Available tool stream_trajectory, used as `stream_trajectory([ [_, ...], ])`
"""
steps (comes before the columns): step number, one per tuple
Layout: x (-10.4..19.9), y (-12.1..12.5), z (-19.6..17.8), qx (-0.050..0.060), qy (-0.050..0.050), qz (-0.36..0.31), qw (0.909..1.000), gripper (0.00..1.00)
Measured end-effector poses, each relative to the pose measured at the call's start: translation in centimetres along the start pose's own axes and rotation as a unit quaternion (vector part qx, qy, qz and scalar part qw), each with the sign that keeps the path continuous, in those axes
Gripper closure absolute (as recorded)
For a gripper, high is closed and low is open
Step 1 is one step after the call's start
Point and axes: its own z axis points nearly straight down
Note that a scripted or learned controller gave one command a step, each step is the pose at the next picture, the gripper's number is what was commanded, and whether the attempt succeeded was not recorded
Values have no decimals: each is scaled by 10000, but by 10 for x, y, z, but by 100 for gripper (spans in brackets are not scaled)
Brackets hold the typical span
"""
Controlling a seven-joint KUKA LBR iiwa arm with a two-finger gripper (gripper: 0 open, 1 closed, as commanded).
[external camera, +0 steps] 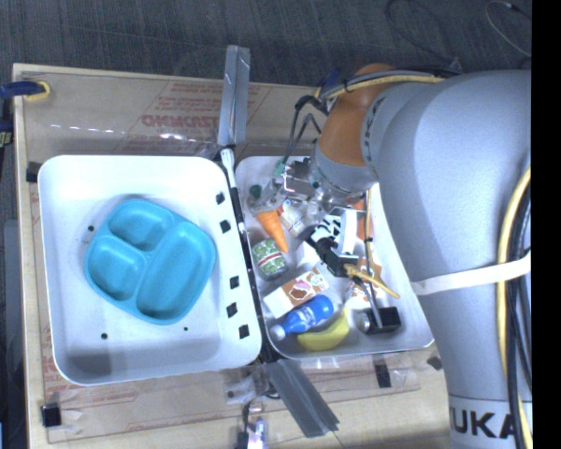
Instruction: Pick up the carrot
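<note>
On a wooden bench [122, 101] over dark carpet, two white bins sit side by side: the left bin [65, 251] bears a blue divided plate [150, 260], the right bin [262, 171] a crowded jumble. The carrot [273, 229] lies near its upper left, just beside the gripper [304, 209]. The grey arm [449, 204] hides the bin's right side; whether the jaws are spread cannot be told.

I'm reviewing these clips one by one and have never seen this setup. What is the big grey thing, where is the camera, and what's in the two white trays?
The grey shape is a robot arm, reaching in from the right. The one camera looks down at a slant from above the bench. Its pincer is low in the right bin, over clutter beside the carrot; I cannot tell whether it grips anything. That bin also holds a blue bottle, a banana and small packets. The left bin holds a blue divided plate.
</note>
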Motion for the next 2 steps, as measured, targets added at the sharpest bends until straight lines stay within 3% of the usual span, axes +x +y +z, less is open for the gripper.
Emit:
stream_trajectory([
  [1,-7,35,2,27,-9,-993,9951,0],
  [2,-5,36,-10,24,-10,-1036,9946,100],
])
